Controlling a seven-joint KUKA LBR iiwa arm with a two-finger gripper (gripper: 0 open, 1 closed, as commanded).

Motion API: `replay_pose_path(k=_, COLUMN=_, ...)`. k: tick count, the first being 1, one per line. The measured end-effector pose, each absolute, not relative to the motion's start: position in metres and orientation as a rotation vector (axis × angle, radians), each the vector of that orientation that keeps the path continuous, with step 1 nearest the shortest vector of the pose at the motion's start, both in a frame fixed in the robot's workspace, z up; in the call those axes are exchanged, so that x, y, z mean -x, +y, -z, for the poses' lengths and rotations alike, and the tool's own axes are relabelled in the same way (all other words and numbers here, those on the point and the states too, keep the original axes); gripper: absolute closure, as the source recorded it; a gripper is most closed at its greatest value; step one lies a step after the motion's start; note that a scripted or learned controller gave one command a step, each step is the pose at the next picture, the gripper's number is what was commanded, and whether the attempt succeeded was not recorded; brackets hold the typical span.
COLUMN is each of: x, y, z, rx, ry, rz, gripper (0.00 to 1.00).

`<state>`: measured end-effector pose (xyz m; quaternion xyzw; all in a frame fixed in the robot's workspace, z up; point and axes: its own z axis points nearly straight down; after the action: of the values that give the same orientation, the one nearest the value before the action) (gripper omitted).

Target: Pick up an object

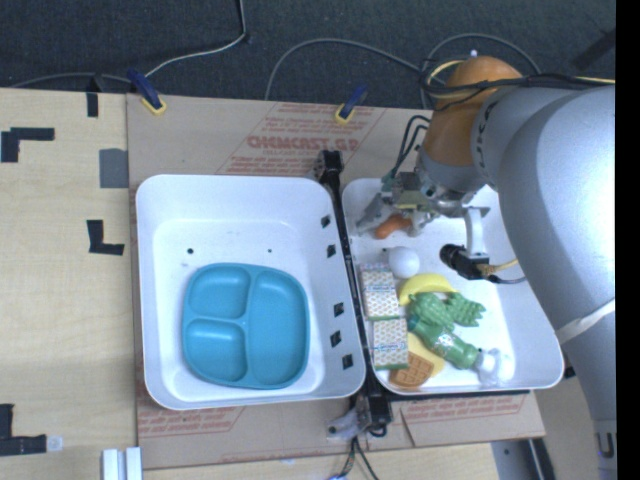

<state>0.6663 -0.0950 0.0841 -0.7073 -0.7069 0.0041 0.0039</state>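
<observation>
My gripper (398, 211) is low at the far end of the right bin (520, 313), under the orange-banded wrist. Directly beneath it lies a small orange piece (390, 229), partly hidden by the gripper. Just in front of that sits a white ball (404, 262). Further toward the front are a yellow banana (424, 286), a green toy (447, 311), a green bottle with a white cap (460, 351), two patterned packets (381, 294) (389, 342) and a brown waffle-like piece (412, 373).
The left bin (170, 208) holds a blue divided plate (246, 324). A black divider with clips (340, 268) runs between the bins. The bulky grey arm (560, 198) covers the right side. Cables and blue-yellow clamps (148, 92) lie behind the bins.
</observation>
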Motion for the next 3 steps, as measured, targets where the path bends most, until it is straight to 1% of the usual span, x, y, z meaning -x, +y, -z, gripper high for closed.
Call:
replay_pose_path(k=1, x=-0.666, y=-0.095, z=-0.084, rx=2.217, ry=-2.216, rz=-0.013, gripper=0.00)
replay_pose_path(k=2, x=-0.667, y=-0.104, z=-0.084, rx=2.213, ry=-2.214, rz=-0.010, gripper=0.00)
replay_pose_path(k=3, x=-0.664, y=-0.105, z=-0.092, rx=2.211, ry=-2.209, rz=-0.023, gripper=1.00)
